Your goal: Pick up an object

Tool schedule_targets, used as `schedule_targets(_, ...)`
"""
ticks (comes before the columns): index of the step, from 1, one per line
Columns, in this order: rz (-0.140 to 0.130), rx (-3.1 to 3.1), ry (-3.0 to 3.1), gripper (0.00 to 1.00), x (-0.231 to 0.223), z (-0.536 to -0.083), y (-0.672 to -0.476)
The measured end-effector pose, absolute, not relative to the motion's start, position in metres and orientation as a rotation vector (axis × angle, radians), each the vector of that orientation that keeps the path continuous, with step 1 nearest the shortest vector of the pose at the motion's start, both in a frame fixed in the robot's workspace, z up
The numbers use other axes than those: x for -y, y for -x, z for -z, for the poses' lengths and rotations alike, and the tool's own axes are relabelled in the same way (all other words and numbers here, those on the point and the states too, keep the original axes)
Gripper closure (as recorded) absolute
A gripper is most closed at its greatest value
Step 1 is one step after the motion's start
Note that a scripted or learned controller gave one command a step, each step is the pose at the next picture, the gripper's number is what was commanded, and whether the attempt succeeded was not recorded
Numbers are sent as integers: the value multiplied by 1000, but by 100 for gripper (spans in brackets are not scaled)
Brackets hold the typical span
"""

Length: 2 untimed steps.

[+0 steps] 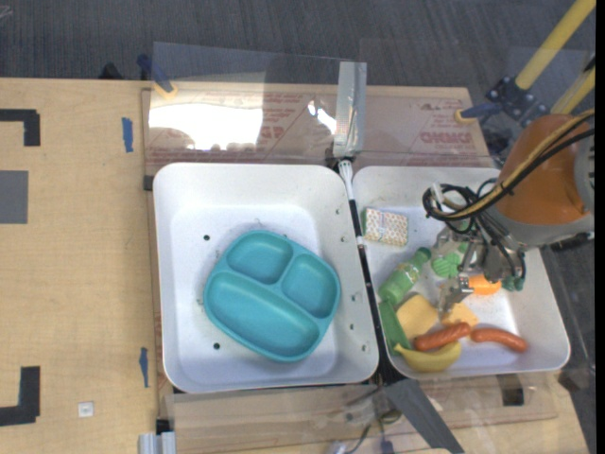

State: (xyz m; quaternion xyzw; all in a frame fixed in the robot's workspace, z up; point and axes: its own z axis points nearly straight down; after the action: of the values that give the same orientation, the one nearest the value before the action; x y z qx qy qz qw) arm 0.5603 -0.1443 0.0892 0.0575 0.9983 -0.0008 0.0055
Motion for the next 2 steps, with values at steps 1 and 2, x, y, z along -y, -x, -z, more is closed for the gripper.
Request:
schedule_targets(1,9,-3107,-175,100,144,-103,-566)
schedule_targets(2,3,-3133,-3,100,214,-117,-665)
